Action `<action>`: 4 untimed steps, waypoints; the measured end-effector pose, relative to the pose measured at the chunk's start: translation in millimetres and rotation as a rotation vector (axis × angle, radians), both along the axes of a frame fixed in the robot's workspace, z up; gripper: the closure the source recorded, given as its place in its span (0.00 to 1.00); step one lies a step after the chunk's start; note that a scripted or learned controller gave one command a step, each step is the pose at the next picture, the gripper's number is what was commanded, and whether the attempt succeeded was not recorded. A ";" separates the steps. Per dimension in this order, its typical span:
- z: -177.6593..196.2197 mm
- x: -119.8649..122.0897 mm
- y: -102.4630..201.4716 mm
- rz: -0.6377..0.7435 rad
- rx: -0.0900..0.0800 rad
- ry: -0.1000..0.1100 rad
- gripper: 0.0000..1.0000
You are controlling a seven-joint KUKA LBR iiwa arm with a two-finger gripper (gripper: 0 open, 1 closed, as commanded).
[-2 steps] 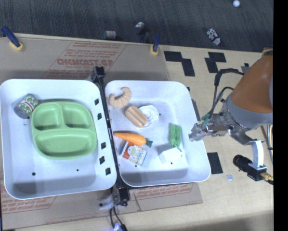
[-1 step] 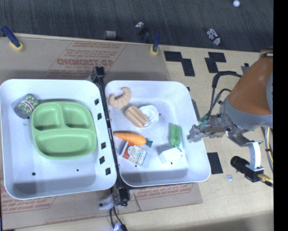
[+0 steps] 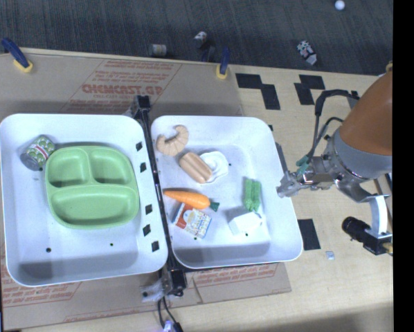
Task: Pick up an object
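**Hand beside the right bin, objects lying within**

The hand (image 3: 288, 187) sits just outside the right bin's (image 3: 284, 216) right wall, over the surface (image 3: 331, 289); whether it is spread or pressed together cannot be told, and nothing shows pinched in it.

Nearest to the hand, just left across the rim, a green leafy toy (image 3: 252, 194) stands lengthwise, with a white block (image 3: 245, 222) below it. Further left lie an orange carrot (image 3: 187, 198), a small printed packet (image 3: 194, 221), a tan sausage-like piece (image 3: 194, 167) on a white dish (image 3: 216, 163), and a pale croissant shape (image 3: 172, 140) — all apart from the hand.

Well to the left, the left bin (image 3: 13, 247) bears a green divided plate (image 3: 91, 185) and a small can (image 3: 37, 151) touching its corner. The bin wall stands between hand and objects.
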State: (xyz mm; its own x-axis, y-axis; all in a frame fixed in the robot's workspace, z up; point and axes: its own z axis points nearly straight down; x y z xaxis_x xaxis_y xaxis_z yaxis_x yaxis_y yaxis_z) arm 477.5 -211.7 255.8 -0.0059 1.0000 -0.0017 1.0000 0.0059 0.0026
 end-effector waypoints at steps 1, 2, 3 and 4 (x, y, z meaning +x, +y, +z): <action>-36.9 -0.6 62.9 0.002 0.002 0.004 1.00; -10.2 1.6 125.3 0.001 0.001 0.001 1.00; -52.7 -1.3 71.6 0.001 0.000 0.006 1.00; -45.6 13.1 19.4 -0.002 0.001 0.003 1.00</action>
